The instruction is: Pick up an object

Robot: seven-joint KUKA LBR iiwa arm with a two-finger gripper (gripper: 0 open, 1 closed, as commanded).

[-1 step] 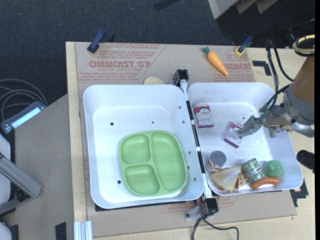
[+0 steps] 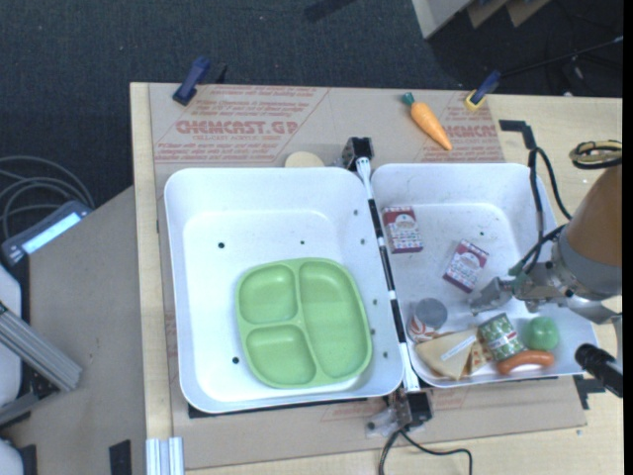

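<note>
Claw (image 2: 495, 297) low right in right bin (image 2: 445, 181), grip state unclear | beside can (image 2: 500, 336), green ball (image 2: 541, 333), red boxes (image 2: 401, 230) | arm (image 2: 598, 236) cut off right | green tray (image 2: 302, 322) in left bin (image 2: 198, 265)

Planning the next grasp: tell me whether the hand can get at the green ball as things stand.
Probably yes. The green ball lies uncovered in the right bin, just below the hand; a can and a sausage crowd it.

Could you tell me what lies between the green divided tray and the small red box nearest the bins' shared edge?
In the camera view, only bare white bin floor and the two bins' adjoining rims separate the green tray from that red box.
</note>
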